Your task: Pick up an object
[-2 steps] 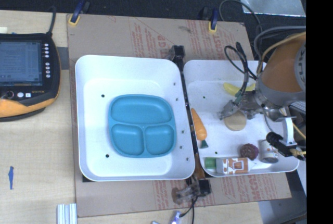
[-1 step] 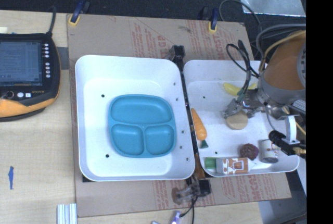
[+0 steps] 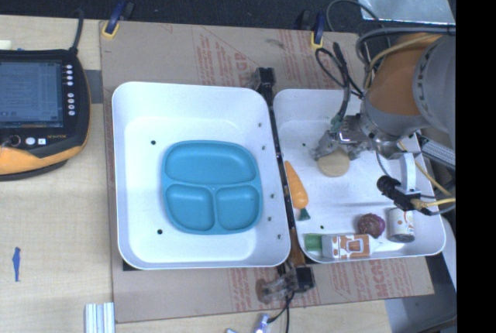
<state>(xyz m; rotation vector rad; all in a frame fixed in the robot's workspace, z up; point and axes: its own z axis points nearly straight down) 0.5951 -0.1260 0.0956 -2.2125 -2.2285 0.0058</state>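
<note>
Gripper (image 3: pixel 339 144) low in the right bin (image 3: pixel 310 111), directly over the pale tan round object (image 3: pixel 334 164), jaw state impossible to tell; likely to slip off that rounded top and close on nothing; carrot (image 3: pixel 295 184) near, liable to nudging.

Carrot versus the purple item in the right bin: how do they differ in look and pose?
The carrot is orange, long and tapered, lying along the bin's left wall; the purple item is dark, round and compact, sitting near the front right. The carrot has a green end; the purple item shows none. Both lie loose in the right bin, away from the gripper.
</note>
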